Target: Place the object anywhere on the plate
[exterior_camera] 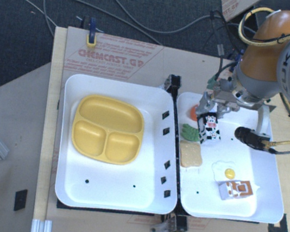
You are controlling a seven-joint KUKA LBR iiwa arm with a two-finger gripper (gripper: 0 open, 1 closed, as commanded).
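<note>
Fingers of the gripper [208, 119] point down into the right bin [262, 206], and a small black-and-white cow figure [209, 129] shows between and just under their tips, so the gripper appears clamped on it, though the arm's wrist shadows the contact and the hold cannot be confirmed as firm. Just behind the fingers an orange object [194, 112] peeks out, and immediately below them lies a green leaf-like piece [190, 132] with a tan slice of toy bread [190, 155] beyond it. Further from the gripper, toward the near corner of the same bin, sit a toy fried egg [226, 171] and a small carton [235, 189]. The relation that matters is sideways: the yellow divided plate [108, 129] rests in the left bin [68, 182], well apart from the gripper, across the black divider between the bins. Its long axis runs across the bin, offering a broad target. The coming move likely calls for lifting clear of the bin wall, then travelling left over the divider.
</note>
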